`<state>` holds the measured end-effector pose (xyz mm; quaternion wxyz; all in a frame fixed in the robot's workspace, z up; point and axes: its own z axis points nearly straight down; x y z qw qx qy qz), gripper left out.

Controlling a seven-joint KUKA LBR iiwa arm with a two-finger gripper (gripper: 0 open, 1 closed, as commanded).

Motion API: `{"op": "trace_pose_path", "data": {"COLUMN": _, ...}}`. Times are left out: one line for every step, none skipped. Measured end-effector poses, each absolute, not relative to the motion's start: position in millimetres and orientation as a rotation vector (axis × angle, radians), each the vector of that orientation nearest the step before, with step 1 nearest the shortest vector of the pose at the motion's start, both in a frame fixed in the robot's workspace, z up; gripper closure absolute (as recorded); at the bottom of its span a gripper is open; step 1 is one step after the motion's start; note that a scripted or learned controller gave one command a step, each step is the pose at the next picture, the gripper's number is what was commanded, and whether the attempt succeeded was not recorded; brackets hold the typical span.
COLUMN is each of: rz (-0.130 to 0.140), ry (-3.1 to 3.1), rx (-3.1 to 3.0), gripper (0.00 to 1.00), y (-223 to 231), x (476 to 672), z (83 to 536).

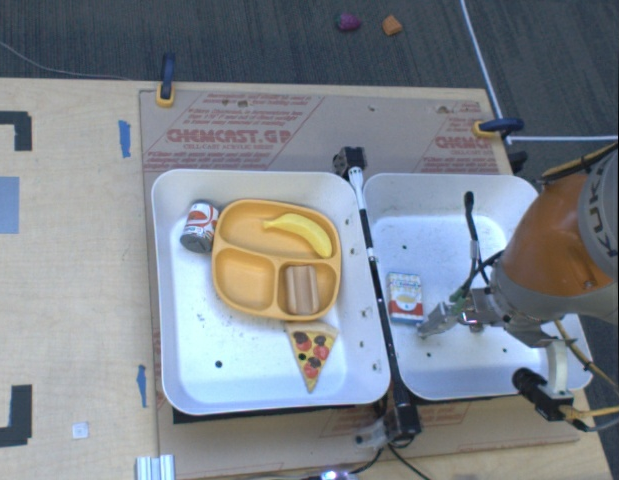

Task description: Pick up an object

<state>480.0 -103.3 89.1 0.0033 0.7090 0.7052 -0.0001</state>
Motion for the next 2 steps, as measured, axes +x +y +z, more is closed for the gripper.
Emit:
{"op": "trace_pose_path", "data": {"rz": -0.002, "ry": 2.204, "rx": 2.221, "gripper": 0.00, "y": -100, "x": 480.6, "z": 89}}
{"op": "trace_pose_path", "data": {"rz": 0.004, "ry": 2.191, "rx": 2.213, "gripper": 1.00, "y": -102, "x": 483.7, "z": 100}}
